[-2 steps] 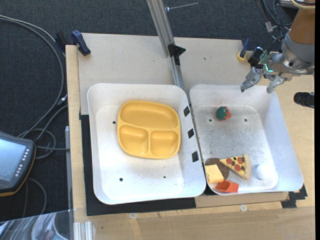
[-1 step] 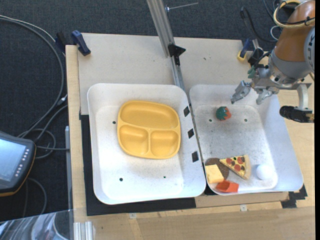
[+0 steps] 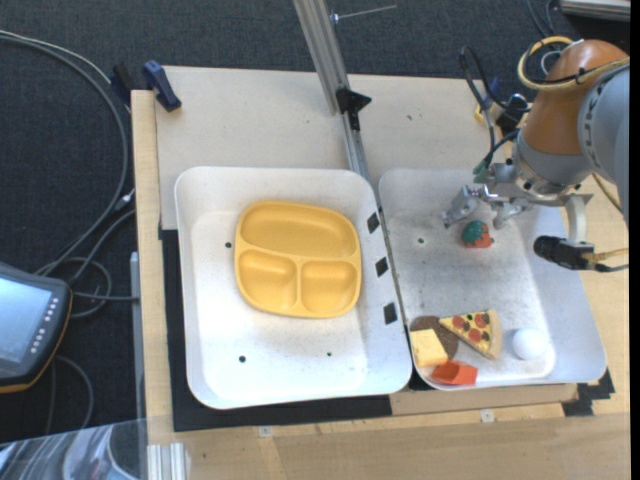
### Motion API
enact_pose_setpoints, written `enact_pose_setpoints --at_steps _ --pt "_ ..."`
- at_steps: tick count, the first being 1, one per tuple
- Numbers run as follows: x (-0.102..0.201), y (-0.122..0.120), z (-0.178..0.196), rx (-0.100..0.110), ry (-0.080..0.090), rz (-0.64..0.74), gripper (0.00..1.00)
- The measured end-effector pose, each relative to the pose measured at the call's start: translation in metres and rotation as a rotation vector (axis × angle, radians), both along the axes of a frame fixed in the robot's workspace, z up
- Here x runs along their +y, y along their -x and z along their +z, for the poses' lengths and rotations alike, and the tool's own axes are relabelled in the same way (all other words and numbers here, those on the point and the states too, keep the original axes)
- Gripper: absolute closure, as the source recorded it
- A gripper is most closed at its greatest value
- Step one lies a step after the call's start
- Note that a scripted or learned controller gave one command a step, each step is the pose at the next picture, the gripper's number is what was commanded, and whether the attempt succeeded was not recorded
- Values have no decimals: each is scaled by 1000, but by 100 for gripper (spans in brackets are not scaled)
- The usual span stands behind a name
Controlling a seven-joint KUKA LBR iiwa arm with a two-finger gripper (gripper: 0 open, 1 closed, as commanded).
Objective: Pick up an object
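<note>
Small red-and-green toy lay in upper part of right bin, right of frame centre. Gripper hung just above it, fingers spread, nothing between them; contact with toy could not be told. Pizza slice, yellow block, orange piece, white ball clustered at bin's lower edge. Yellow divided tray sat in left bin.
</note>
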State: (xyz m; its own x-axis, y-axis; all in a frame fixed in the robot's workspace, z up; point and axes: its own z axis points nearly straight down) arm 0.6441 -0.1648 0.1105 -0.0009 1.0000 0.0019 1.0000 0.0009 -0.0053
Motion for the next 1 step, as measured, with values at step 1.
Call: enact_pose_setpoints --at_steps 1 --pt "1 0 -19 -1 1 0 0"
